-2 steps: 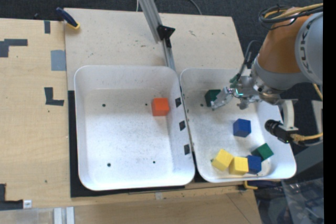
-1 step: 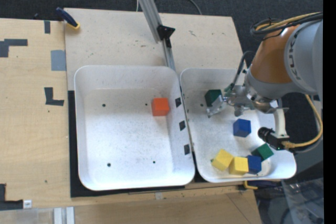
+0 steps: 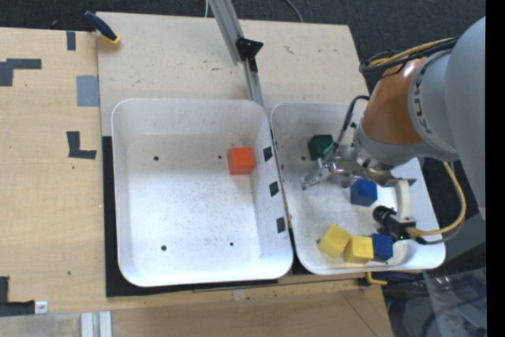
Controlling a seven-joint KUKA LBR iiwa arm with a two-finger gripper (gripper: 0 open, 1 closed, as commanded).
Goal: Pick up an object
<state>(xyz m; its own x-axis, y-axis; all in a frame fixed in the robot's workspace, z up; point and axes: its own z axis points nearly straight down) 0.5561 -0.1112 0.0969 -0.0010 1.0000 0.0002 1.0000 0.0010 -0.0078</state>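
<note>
In the right bin (image 3: 304, 252), gripper (image 3: 314, 176) hangs beside green block (image 3: 319, 144).

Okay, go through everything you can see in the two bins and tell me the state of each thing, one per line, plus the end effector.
Orange block: lying loose in the left bin.
Green block: in the right bin, beside the end effector.
Blue block: in the right bin, partly under the arm.
Two yellow blocks: side by side near the front wall.
Second blue block: touching a yellow one.
End effector: low over the right bin, nothing seen between its fingers.
</note>
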